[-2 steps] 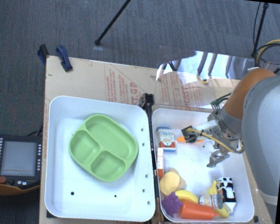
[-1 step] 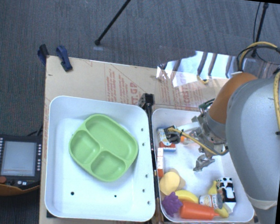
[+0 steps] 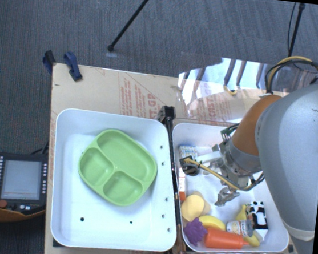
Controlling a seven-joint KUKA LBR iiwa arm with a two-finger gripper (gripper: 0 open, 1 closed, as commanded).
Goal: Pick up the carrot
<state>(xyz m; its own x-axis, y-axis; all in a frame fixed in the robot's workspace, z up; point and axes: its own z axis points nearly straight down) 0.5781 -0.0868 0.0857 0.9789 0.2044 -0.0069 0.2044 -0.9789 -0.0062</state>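
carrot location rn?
Camera view: the carrot lies along the near edge of the right bin, between the purple toy and the small bottle.

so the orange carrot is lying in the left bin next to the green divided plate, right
Not quite. The camera view shows the orange carrot lying in the right white bin, near its front edge beside the purple toy. The green divided plate sits in the left white bin, apart from the carrot.

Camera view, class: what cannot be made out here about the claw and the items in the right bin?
- Claw: small and blurred; open or shut unclear.
- Right bin: the arm covers its right side.
- Carrot: its end is hidden by the purple toy.
- Small bottle: label too small to read.
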